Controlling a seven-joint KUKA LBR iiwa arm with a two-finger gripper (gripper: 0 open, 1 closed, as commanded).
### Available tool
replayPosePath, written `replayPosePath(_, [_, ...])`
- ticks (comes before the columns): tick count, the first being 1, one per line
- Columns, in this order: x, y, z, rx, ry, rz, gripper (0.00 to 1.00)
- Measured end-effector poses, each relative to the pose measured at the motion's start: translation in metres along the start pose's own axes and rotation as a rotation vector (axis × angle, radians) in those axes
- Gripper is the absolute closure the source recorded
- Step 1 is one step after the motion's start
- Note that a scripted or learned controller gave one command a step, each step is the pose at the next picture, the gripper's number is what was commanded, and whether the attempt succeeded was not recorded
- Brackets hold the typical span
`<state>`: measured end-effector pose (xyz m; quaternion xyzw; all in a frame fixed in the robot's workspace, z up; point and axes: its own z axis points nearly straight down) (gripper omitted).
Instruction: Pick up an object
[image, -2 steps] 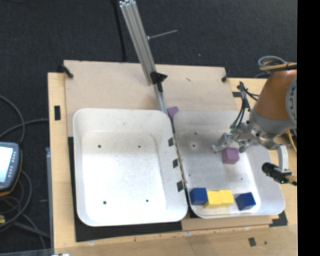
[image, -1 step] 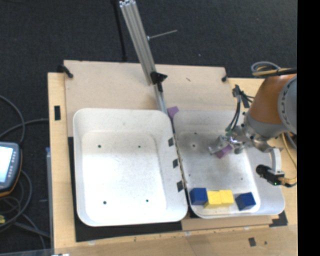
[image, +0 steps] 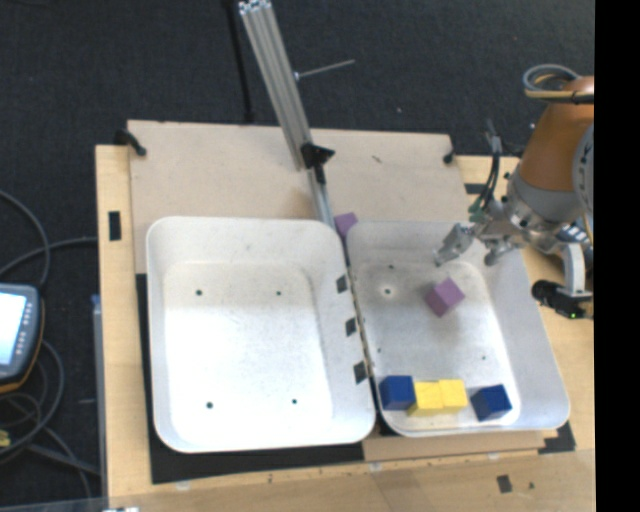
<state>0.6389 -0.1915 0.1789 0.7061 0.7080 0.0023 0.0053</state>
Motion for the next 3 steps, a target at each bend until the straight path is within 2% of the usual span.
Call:
replayPosePath(1, [0.016,0.001,0.085,0.012,0.003,0.0,0.0])
replayPosePath(2, [0.041,-0.03,0.081,0.011,0.003,0.003,0.0])
replayPosePath(3, [0.039,-0.028,0.07,0.004,0.003,0.005,1.0])
